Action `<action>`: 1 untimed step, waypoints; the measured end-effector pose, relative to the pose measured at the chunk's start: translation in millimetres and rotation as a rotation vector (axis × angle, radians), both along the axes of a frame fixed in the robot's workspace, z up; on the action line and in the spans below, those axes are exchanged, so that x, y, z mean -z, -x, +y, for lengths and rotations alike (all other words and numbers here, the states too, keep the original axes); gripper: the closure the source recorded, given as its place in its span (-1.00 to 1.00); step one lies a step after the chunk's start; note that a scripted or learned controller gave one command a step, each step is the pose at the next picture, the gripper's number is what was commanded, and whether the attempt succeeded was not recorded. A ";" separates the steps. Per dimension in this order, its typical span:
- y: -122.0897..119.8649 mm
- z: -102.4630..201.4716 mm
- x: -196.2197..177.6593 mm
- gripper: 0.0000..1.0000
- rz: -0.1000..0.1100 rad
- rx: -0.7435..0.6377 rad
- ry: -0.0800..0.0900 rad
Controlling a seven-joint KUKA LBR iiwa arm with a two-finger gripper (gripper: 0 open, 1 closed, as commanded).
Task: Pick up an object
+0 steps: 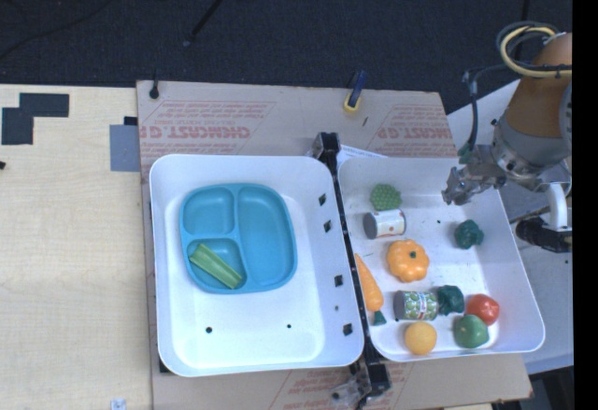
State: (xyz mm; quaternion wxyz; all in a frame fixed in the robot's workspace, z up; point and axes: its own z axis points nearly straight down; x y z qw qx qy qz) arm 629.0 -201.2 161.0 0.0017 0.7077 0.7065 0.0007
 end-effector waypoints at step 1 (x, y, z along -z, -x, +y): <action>4.7 1.4 -62.2 1.00 0.000 -0.001 0.000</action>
